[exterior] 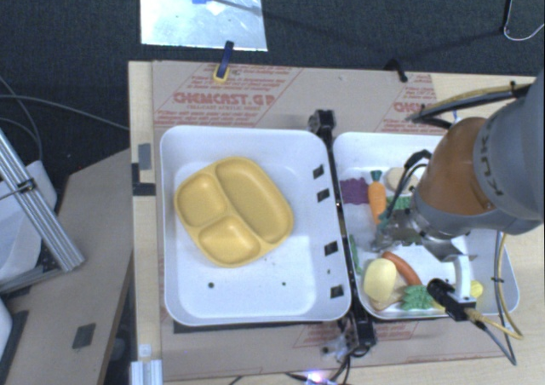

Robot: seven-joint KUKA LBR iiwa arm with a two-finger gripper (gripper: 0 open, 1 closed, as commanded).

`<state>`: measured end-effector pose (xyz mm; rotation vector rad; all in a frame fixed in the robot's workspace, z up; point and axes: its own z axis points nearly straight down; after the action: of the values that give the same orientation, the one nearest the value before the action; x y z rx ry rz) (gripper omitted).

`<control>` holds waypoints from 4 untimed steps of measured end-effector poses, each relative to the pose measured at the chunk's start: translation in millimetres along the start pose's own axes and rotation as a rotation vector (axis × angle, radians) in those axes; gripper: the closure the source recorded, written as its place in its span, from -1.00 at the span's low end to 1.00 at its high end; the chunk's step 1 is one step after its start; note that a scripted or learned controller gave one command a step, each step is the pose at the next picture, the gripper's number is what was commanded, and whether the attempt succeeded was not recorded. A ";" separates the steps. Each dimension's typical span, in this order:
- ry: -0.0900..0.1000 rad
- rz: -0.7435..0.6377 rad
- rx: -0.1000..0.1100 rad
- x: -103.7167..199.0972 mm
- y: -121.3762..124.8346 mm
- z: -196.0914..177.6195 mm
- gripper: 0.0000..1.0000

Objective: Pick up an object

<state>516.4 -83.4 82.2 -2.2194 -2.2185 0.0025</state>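
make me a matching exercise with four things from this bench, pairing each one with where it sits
Things:
1. yellow divided tray
2. toy carrot
3. pale yellow toy fruit
4. green toy vegetable

Places:
A. near front rim of right bin, just right of the pale yellow piece
B. middle of left bin
C. upper left part of right bin, beside a purple piece
D. lower left corner area of right bin

Pairs: 1-B, 2-C, 3-D, 4-A
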 end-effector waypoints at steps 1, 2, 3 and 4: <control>0.002 -0.013 -0.020 67.3 -28.2 -167.6 1.00; 0.000 -0.009 -0.006 114.6 30.0 -99.3 1.00; 0.003 -0.012 -0.007 177.1 -31.1 -168.9 1.00; -0.001 -0.005 -0.015 159.1 11.0 -238.8 1.00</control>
<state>528.3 75.3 321.2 -2.2216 -2.2317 -0.0129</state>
